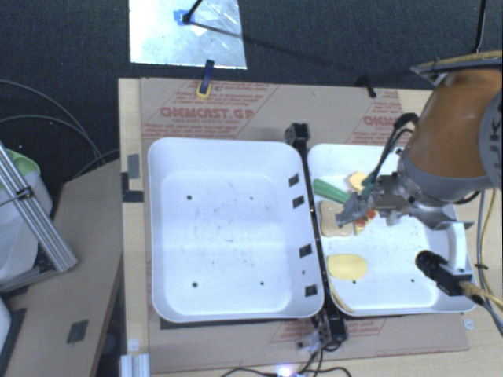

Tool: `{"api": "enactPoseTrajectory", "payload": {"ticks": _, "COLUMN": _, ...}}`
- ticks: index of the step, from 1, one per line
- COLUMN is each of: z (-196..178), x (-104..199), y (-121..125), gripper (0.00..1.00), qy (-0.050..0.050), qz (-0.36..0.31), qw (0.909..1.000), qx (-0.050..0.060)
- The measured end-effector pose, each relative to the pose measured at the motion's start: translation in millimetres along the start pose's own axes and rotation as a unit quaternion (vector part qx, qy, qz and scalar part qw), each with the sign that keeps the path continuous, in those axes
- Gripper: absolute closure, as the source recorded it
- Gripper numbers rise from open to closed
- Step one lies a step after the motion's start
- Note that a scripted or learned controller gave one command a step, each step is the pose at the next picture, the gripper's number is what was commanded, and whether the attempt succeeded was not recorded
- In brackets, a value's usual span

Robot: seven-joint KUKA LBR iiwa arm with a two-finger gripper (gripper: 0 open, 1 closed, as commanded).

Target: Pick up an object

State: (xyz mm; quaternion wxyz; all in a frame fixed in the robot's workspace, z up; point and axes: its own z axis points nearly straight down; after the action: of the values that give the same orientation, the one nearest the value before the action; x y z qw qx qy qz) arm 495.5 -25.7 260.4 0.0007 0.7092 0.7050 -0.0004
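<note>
in the right bin (393, 293), the pincer (355, 210) hangs low over a tan piece (338, 222), presumably to grasp it; whether it is wide or narrow cannot be told.

Red "CHEMCAST GP" lettering repeats across the protective sheet (236, 100) under the bins.

arm (460, 124) runs off the right edge, and its wrist hides part of the right bin (393, 293).
</note>
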Motion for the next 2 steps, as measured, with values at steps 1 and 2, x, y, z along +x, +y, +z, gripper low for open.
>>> {"api": "enactPoseTrajectory", "payload": {"ticks": 1, "z": 81, "x": 15, "y": -10, "gripper": 0.00, "qy": 0.001, "qz": -0.004, "qw": 1.0000, "qx": 0.003}}
{"api": "enactPoseTrajectory", "payload": {"ticks": 2, "z": 20, "x": 63, "y": -8, "gripper": 0.00, "qy": 0.002, "qz": -0.008, "qw": 1.0000, "qx": -0.004}}
